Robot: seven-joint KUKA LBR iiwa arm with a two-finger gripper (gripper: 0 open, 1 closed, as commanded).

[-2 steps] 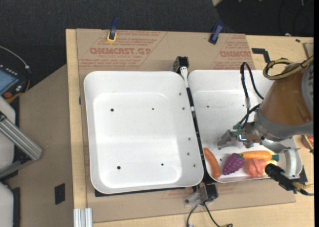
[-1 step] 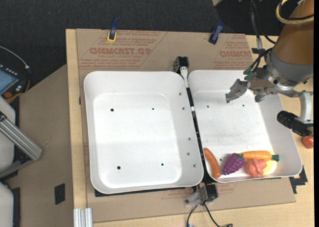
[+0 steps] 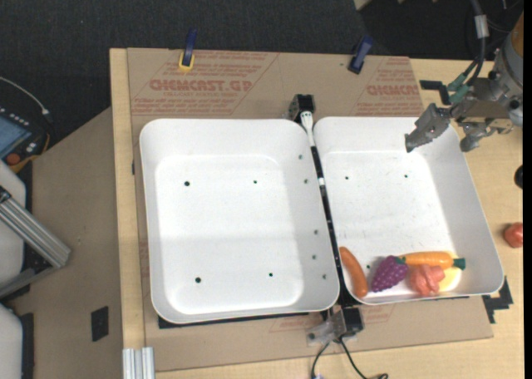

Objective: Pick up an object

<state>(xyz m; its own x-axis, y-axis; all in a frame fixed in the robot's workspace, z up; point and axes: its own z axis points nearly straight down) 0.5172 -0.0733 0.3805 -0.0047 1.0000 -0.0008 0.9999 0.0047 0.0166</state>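
At the upper right of the frame, the gripper (image 3: 446, 130) hangs over the far right corner of the right bin (image 3: 391, 203), its two grey fingers spread apart with nothing between them. One finger (image 3: 424, 130) points down-left over the bin's white floor; the other sits near the bin's right rim. Well apart from the gripper, in the lower right of the frame, a small heap of toy food lies along the near wall of the same bin: an orange sausage-shaped piece (image 3: 353, 272) on the left, a bunch of purple grapes (image 3: 388, 273) just beside it, a carrot (image 3: 432, 259) above a pink piece (image 3: 426, 280), and a pale yellow piece (image 3: 450, 279) at the right end. The left bin (image 3: 229, 219) sits alongside, touching the right bin along a black seam. Both bins rest on a brown cardboard sheet (image 3: 249, 82) on the table (image 3: 75, 228).
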